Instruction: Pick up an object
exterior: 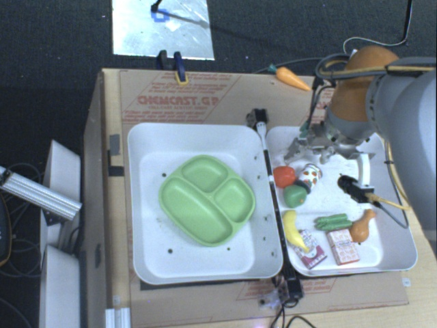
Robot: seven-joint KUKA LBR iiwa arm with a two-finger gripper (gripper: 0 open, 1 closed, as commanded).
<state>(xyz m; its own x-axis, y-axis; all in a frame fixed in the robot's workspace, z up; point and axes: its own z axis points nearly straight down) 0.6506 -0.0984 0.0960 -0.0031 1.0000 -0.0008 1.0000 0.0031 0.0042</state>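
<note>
Approach step: you see the gripper (312, 150) hanging above the right bin (392, 251), finger state indiscernible; next, descend onto the tomato (284, 176)

1. The arm (403, 108) is a thick, rounded body with a smooth, pale grey shell.
2. An orange band (362, 80) sits above the wrist, bulging like a dome at the top and running on into a broad orange collar below.
3. Under the orange collar comes a darker grey ring, ribbed or stepped in look.
4. The gripper (311, 154) is grey metal, made of thin angular parts that spread outward; finer detail is too small to make out.
5. Thin cables (328, 63) loop beside the orange part, one dark and one lighter, and run down the side of the wrist.
</note>
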